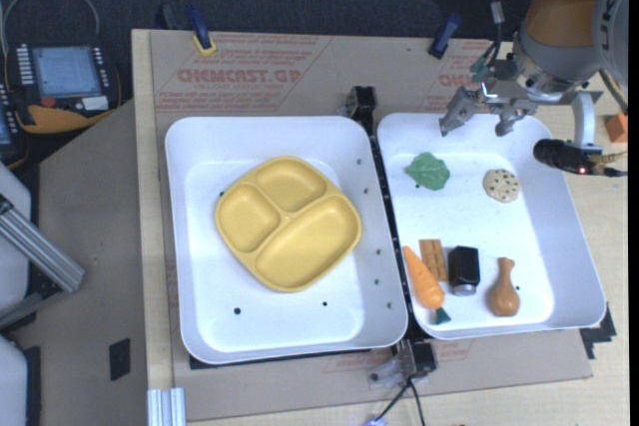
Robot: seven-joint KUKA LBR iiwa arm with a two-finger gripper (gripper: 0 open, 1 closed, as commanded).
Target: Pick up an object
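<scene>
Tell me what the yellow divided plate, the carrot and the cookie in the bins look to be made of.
Yellow divided plate: likely moulded plastic, smooth and slightly matte, with soft rounded compartment ridges and one even colour.
Carrot: probably toy plastic or rubber; uniform bright orange with a faint sheen and a small green tip.
Cookie: apparently a play-food piece, plastic or foam; pale, matte, with dark specks. Too small to tell which.
</scene>
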